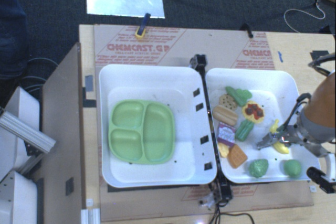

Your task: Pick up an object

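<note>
A: Hovering low in the right bin (294,81), the claw (269,140) sits among the toy food, and that crowding is the worry. Its tips are just beside a yellow banana-like piece (280,147), but I cannot tell how wide it is spread or whether anything is between its fingers.

B: So what fails?

A: My guess: a fingertip lands on top of the yellow piece or nudges it against the bin wall, and it skids away instead of being caught. The pieces look small and rounded, so they may squirt out under pressure.

B: What else is in that bin, nearest first?

A: Along the near edge, two green lumps, one like broccoli (258,167) and another (292,167) to its right, then an orange waffle-like cracker (237,155). Farther back come a purple packet (227,134), a green pickle shape (244,129), a pizza slice (253,111), a hot-dog bun (224,114), and farthest, a cookie (227,100) and a green leafy piece (240,95).

B: And the left bin (157,73)?

A: It holds a green divided plate (142,131), lying flat, nothing in its compartments. Both bins rest on the table (63,128).
</note>
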{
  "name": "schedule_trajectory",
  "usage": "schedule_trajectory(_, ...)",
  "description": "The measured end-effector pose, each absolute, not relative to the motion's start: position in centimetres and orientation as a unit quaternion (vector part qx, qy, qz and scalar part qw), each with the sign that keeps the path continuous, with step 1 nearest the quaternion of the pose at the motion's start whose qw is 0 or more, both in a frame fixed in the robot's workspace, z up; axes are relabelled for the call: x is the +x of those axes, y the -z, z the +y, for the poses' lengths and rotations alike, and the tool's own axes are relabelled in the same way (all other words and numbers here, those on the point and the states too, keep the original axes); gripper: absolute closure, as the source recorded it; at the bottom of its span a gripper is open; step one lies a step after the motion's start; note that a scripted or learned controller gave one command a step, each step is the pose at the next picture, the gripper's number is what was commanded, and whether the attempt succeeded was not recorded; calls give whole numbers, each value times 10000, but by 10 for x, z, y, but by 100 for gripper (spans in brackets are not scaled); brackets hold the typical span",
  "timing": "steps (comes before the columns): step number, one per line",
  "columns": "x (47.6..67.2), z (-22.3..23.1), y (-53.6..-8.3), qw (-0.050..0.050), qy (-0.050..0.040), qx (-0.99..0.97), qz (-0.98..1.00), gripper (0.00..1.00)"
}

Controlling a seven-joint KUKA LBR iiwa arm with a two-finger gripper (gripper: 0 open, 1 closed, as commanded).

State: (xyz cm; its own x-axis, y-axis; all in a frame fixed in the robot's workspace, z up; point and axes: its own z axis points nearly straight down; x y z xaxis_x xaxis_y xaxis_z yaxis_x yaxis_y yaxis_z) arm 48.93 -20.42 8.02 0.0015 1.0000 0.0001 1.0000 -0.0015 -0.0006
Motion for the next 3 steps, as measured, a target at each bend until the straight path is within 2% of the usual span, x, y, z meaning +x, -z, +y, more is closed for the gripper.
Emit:
schedule_trajectory(1, 572, -171, -86, -38, 25, -7035, -7107, 0)
schedule_trajectory(2, 512, -209, -84, 5, -11, -7085, -7057, 0)
schedule_trajectory(3, 516, -207, -95, -19, 10, -7062, -7080, 100)
